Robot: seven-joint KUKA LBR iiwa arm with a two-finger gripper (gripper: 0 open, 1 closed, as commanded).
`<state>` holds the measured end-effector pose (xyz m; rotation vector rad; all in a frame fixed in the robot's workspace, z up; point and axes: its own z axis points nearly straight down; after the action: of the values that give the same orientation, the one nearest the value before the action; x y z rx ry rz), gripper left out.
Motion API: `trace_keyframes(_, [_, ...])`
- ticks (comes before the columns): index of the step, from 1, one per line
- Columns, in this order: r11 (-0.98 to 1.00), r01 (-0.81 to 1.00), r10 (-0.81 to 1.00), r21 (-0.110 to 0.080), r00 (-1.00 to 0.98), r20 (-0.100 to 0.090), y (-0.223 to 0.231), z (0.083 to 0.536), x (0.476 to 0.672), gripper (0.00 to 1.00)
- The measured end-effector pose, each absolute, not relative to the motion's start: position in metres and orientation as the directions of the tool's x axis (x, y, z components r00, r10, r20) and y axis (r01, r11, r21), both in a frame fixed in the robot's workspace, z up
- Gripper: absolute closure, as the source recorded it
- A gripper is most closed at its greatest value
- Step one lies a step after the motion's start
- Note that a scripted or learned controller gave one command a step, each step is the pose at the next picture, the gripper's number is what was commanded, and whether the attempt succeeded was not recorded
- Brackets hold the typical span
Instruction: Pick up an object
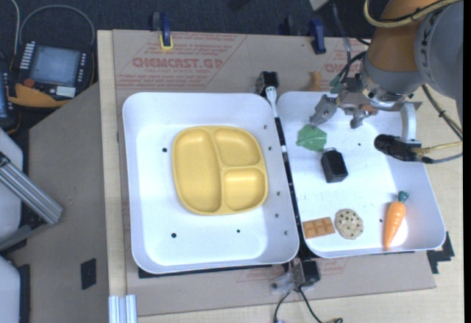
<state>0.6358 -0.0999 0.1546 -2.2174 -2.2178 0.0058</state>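
While your gripper [340, 112] hung with fingers spread, seemingly empty, a crumpled green piece [312, 138] lay below.

arm [434, 27] cut by right edge | handheld pendant [51, 68] screen unreadable (too small)

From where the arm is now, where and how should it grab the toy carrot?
Grip the carrot across its orange body, about mid-length, descending from above. It lies flat, nearly upright in view, green top up, so the fingers should close left-right. The bin wall is close, leaving tight clearance there.
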Motion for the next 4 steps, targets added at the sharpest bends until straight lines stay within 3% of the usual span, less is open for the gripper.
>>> trace_keyframes(1, [0.0,1.0,1.0,-0.008,0.0,0.002,-0.093,0.093,0.629,0.0])
trace_keyframes(2, [-0.001,1.0,1.0,0.001,0.001,0.0,-0.094,0.109,0.632,1.0])
trace_keyframes(4, [0.001,1.0,1.0,0.007,-0.001,-0.001,-0.097,0.218,0.629,1.0])
